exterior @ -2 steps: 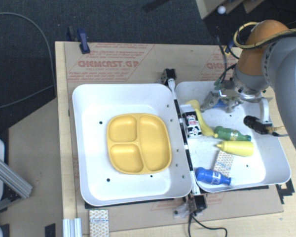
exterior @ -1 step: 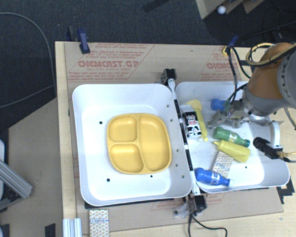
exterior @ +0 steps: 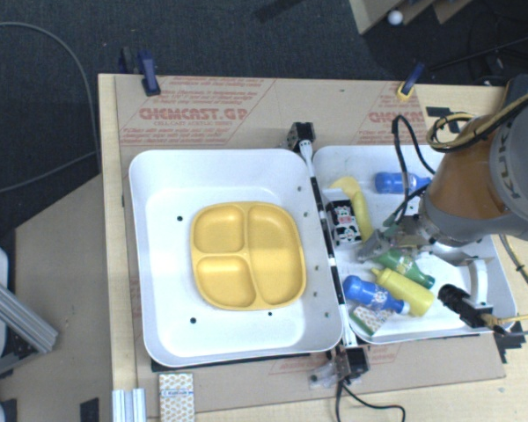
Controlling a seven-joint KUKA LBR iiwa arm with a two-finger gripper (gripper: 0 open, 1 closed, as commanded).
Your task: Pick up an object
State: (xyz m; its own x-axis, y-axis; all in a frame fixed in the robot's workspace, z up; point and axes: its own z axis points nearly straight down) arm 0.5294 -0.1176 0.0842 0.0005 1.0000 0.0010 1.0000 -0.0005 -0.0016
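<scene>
The gripper (exterior: 389,238) reaches down into the right bin (exterior: 348,160) among a heap of small things; whether it grips anything cannot be told. A green bottle (exterior: 407,266) and a yellow bottle (exterior: 405,289) lie just below it, a blue bottle (exterior: 370,292) lower left, a banana (exterior: 355,202) up and left. A yellow plate (exterior: 247,255) sits well to its left.
</scene>
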